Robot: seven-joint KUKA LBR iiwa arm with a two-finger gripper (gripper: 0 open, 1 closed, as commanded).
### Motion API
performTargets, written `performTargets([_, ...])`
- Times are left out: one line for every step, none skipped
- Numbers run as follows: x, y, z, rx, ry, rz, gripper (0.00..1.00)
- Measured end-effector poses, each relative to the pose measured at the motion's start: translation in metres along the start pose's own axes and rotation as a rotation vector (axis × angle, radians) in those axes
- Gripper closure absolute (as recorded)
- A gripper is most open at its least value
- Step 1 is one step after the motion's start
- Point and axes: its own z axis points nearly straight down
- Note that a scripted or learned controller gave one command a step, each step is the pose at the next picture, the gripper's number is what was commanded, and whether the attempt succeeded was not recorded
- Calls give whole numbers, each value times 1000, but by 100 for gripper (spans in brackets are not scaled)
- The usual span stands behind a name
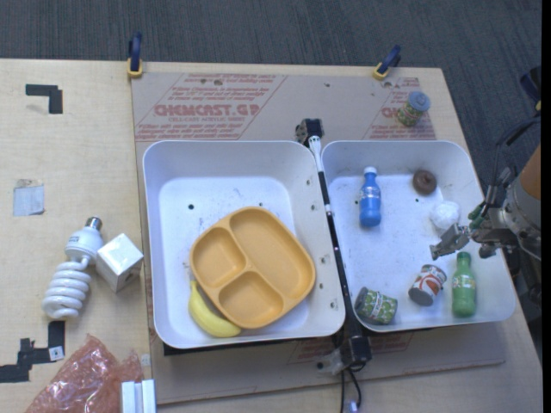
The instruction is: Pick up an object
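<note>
Two white bins side by side on the counter [77, 188]: left bin [164, 231] and right bin [392, 157]. In the left bin, one orange divided plate [251, 268] with three compartments, lying tilted over one banana [209, 315] at the front left corner. In the right bin, six things: one blue bottle [369, 199] near the back, one brown round lump [424, 181] at the back right, one white ball [445, 216] beside the right wall, one green bottle [464, 286] upright at the front right, one small red-and-white can [426, 285] just left of it, one green can [376, 305] on its side at the front.

Gripper [461, 241] at the right edge of the right bin, above the green bottle and just in front of the white ball; fingers spread apart, nothing between them. Red-and-white can near, down and to the left.

Outside the bins: one spiral light bulb [69, 275], one white cube [120, 261], one red mesh bag [82, 379], one small jar [413, 108] on the brown board [215, 101], two blue clamps [135, 54] at the board's back edge. Pale wooden counter top, dark grey carpet [275, 7] behind.
</note>
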Motion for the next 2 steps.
performTargets([17,92,61,3,1,-4,0])
performTargets([31,180,75,2,0,-5,0])
